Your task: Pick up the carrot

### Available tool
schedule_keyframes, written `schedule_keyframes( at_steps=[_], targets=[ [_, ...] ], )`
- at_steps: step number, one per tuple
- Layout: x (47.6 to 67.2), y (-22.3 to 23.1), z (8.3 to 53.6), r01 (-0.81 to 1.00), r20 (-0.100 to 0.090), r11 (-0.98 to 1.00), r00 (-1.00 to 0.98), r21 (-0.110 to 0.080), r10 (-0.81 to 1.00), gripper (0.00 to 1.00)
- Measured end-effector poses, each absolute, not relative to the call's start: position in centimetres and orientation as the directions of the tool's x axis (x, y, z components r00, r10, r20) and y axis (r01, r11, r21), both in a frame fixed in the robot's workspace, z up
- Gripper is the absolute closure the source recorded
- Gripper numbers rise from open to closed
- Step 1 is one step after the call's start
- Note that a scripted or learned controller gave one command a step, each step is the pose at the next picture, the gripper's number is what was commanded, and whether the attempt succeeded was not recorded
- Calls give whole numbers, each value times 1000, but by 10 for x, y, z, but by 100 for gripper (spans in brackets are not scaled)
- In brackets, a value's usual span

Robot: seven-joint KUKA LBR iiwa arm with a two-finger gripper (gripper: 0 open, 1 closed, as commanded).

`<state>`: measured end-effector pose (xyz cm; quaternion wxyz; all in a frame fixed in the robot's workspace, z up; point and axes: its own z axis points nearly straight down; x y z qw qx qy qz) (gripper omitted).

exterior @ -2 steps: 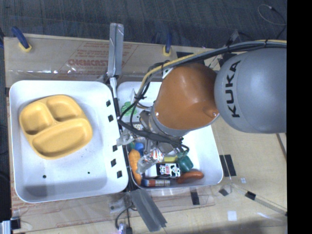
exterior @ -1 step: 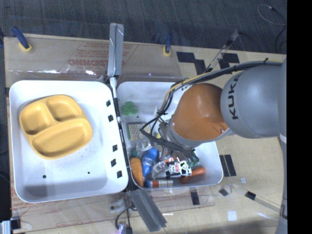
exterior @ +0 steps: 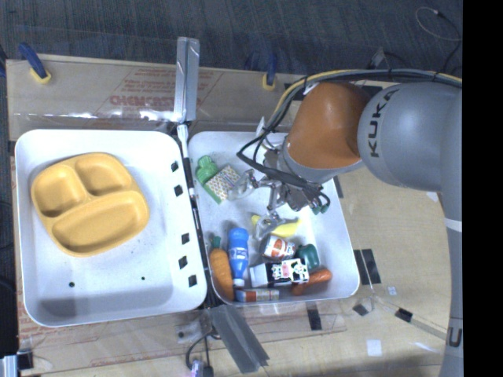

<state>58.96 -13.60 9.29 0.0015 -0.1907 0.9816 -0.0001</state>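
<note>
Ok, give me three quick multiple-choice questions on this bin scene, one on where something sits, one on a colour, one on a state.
1. Where does the carrot lie?
A. right bin, by its left wall
B. on the yellow tray
C. on the floor

2. What colour is the divided tray in the left bin?
A. blue
B. yellow
C. black

3. Where is the end effector?
A. over the left bin
B. over the right bin
C. off the bench

Answers: 1 A, it lies beside the blue bottle; 2 B, it is plainly yellow; 3 B, it hangs above the clutter.
</note>
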Motion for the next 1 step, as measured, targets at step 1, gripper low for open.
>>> schedule_keyframes(
  at_steps=[1],
  targets=[
    [551,-32,193,-345,-3,939,-939,-1,-345,0]
  ],
)
